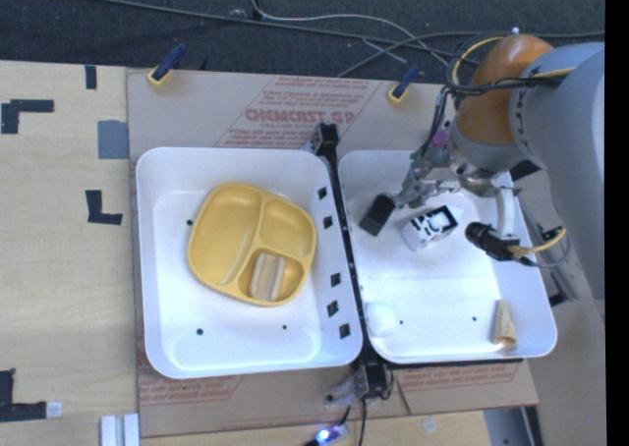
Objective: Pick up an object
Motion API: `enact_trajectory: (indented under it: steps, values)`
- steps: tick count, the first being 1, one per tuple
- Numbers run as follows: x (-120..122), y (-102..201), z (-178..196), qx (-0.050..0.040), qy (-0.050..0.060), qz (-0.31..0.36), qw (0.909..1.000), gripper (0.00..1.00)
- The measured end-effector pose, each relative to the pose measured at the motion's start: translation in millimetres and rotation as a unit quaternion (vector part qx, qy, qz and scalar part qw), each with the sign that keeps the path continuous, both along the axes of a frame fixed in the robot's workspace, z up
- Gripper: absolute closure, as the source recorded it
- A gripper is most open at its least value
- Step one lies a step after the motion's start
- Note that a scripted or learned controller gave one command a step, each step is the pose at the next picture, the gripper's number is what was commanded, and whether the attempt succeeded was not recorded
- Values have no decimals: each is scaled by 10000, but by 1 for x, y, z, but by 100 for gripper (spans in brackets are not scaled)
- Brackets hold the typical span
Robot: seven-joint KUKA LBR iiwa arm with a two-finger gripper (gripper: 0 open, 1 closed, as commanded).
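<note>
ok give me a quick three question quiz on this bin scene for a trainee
1. True or false: the yellow tray lies in the right bin.
2. Which item lies nearest the right bin's front right corner?
A. black block
B. tan cone
C. white ball
3. Fill in: the end effector hangs over the ____ bin.

Key: 1 false, the tray lies in the left bin; 2 B; 3 right.
</note>
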State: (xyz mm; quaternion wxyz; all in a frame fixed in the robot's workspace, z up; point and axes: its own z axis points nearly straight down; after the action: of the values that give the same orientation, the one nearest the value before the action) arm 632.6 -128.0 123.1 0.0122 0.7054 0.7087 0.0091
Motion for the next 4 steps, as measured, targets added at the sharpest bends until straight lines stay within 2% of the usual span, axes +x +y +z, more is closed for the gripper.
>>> enact_trajectory:
  steps: [1,2,3,4]
  values:
    - [-1,2,63,15,128,-14,9999,100]
    - [8,1,124,14,126,-15,9999,100]
    - [8,2,146,19,144,-18,9999,100]
    - [-4,54,148,25,155,5,9999,100]
